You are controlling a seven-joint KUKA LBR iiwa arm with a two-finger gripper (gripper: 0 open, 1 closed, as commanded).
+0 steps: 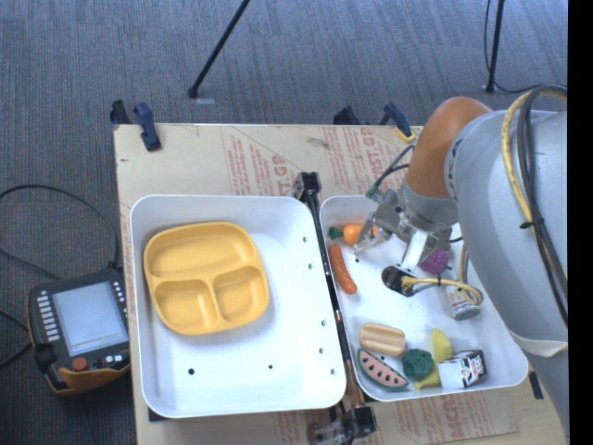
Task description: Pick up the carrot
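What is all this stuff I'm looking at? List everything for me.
Bins: two, white, side by side on the bench.
Plate: one, yellow, three compartments, in the left bin.
Carrot: one, orange, right bin's left edge.
Watermelon slice: one, red and green, right bin's near side.
Bread roll: one, tan, behind the slice.
Broccoli: one, green, beside the slice.
Can: one, silver, right bin.
Handheld screen: one, black and orange, on the floor at left.
Clamps: blue, bench's far edge.
Arm: one, grey, orange band.
Pincer: one, above the right bin.

Red print runs across the bench (241, 160) board left of the claw (375, 235) (too small and skewed to read).
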